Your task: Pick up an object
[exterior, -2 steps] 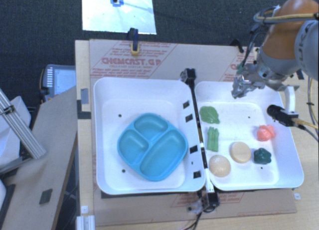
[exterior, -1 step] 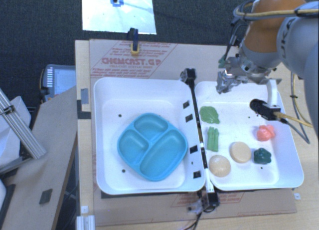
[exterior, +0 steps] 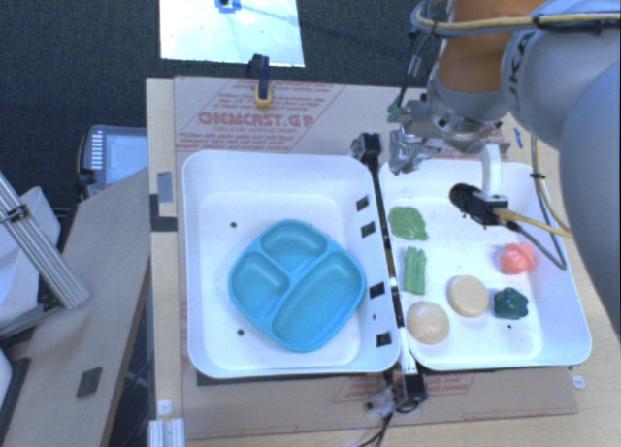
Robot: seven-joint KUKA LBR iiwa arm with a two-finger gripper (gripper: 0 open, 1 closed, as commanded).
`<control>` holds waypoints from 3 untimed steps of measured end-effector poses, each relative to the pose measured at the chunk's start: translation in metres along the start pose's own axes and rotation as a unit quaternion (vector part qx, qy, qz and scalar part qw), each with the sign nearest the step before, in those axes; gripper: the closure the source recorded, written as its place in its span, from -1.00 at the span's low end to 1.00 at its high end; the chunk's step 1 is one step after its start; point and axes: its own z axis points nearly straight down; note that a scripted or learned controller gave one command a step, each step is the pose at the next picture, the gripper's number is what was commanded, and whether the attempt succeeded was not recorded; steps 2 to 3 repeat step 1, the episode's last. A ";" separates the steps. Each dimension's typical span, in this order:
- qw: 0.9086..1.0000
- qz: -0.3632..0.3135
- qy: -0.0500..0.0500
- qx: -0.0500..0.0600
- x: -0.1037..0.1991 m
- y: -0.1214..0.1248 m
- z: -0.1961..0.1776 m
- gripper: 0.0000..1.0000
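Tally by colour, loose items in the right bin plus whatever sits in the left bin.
Green: 3, leafy piece, bean bundle, dark green piece
Tan: 2, round pieces and
Pink-orange: 1, piece
Blue: 1, divided plate in the left bin
Total: 7

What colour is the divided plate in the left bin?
Light blue; the divided plate shows plainly in the camera view.

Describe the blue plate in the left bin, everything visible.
The blue plate is a light blue, smooth plastic-looking divided tray with rounded corners and three compartments: two smaller ones and one long one. It lies flat, turned diagonally, on the floor of the left bin, slightly toward the near side. Its compartments hold nothing.
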 end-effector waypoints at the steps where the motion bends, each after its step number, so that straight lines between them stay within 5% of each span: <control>1: 1.000 0.000 0.000 0.000 0.047 0.004 -0.004 1.00; 3: 1.000 0.000 0.000 0.000 0.047 0.004 -0.004 1.00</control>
